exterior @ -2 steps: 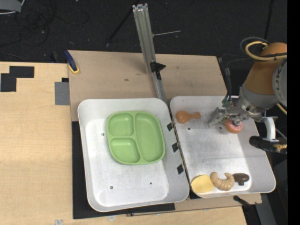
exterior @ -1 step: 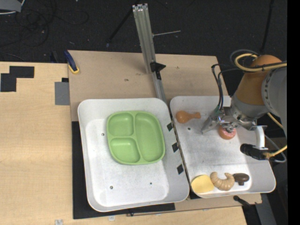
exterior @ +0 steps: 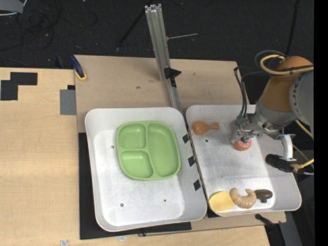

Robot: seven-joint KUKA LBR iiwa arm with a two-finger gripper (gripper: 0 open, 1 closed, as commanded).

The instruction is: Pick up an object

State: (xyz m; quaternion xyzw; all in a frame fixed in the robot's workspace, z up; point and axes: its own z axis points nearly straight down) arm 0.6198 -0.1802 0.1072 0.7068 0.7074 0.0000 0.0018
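Note:
My gripper [exterior: 242,137] hangs over the right bin [exterior: 230,173], near its far right part, directly above a small pink-red object [exterior: 242,145] that lies on the bin floor. The fingers reach down to the top of that object. An orange pear-shaped toy [exterior: 203,128] lies to the gripper's left. At the bin's near edge sit a yellow piece [exterior: 221,201], a tan curled piece [exterior: 244,198] and a dark brown piece [exterior: 264,194].
The left bin [exterior: 102,199] holds a green divided plate [exterior: 148,150]. A metal post [exterior: 160,45] rises behind the bins. Cables and a black fitting [exterior: 281,162] hang at the arm's right side.

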